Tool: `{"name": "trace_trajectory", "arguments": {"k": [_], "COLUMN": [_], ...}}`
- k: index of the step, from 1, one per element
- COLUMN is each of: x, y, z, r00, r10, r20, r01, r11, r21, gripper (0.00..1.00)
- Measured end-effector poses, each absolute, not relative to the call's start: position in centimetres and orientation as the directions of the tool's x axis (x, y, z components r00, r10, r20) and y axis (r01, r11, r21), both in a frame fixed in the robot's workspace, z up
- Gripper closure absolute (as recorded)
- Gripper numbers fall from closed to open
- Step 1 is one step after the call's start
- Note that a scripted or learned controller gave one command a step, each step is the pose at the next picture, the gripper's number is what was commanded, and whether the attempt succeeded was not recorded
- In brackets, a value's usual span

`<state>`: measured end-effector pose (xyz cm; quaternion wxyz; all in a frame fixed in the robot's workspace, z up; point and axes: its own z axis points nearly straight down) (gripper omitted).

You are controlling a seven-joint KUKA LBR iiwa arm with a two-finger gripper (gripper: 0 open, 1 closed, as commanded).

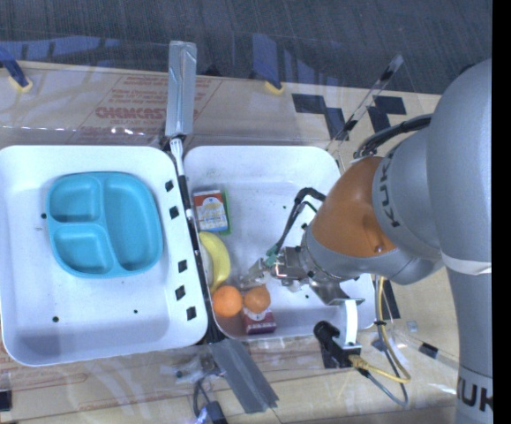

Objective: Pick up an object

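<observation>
Glossy blue plastic tray (105, 222) in smooth white plastic bin (26, 325); glossy orange arm band (352, 215)

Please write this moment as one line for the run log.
arm: over right bin | gripper: low near oranges | grasp: cannot tell | left bin: blue tray

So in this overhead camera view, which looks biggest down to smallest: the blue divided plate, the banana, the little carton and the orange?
Largest to smallest, as they look here:
1. Blue divided plate, by far.
2. Banana and little carton: too close to rank, and the banana is partly hidden.
3. Orange, smallest.
</observation>
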<state>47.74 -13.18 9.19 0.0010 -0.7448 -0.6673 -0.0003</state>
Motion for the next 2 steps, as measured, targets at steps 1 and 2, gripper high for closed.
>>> {"name": "trace_trajectory", "arguments": {"k": [1,2], "x": [47.66,47.69], "y": [-10.03,-10.14], "z": [9.12,10.03], "r00": [0.089,0.085], "r10": [0.996,0.996], "r20": [0.003,0.002], "r01": [0.996,0.996], "r11": [-0.089,-0.085], "r21": [-0.005,-0.006], "gripper": [0.00,1.00]}}
